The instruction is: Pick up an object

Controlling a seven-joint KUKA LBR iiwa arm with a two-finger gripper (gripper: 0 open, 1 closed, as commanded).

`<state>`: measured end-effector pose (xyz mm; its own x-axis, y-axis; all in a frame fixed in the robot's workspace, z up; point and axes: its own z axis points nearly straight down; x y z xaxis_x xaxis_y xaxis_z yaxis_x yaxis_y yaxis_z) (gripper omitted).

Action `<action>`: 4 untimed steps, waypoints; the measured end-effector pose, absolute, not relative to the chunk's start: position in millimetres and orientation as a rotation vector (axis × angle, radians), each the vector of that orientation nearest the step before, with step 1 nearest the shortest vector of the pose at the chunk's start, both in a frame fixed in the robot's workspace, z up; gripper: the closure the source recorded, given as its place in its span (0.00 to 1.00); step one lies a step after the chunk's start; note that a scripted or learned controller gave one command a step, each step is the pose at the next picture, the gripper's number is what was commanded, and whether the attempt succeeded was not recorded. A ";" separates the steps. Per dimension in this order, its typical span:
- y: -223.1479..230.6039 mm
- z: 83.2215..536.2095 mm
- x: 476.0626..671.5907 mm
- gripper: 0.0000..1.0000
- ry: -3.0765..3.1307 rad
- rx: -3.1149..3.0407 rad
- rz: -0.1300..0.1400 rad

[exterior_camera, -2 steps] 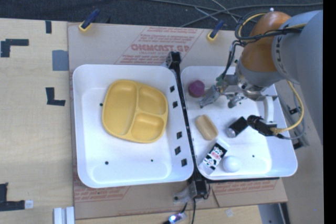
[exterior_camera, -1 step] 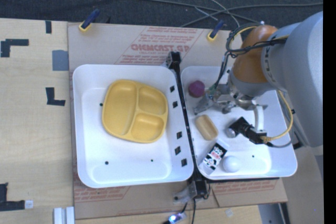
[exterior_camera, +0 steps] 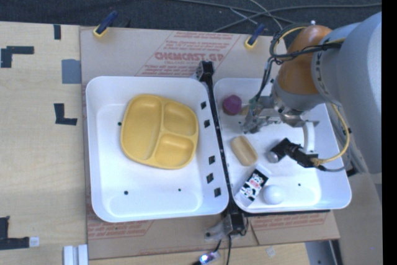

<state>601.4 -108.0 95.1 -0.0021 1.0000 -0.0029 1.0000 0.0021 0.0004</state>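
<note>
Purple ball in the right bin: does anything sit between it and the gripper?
Nothing visible does. The purple ball lies on bare bin floor just left of the gripper; the tan bread roll sits nearer the camera, out of the way.

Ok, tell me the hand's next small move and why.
Probably a short drop toward the tan bread roll. The hand sits in the right bin, between the purple ball and the roll, and nothing shows between its fingers.

divided plate (exterior_camera: 159, 131) yellow | ball (exterior_camera: 232, 104) purple | bread roll (exterior_camera: 244, 150) tan | small carton (exterior_camera: 253, 187) black-and-white cow-patched | bins (exterior_camera: 99, 152) white
</note>
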 end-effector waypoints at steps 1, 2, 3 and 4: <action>-111.9 148.2 592.8 1.00 2.220 2.220 0.002; -118.0 201.9 601.9 1.00 2.220 2.217 0.002; -117.8 255.1 603.0 1.00 2.220 2.217 0.004; -72.8 242.8 590.1 1.00 2.228 2.218 -0.002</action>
<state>590.1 -72.8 242.8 -0.0045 1.0000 0.0004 1.0000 0.0045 -0.0022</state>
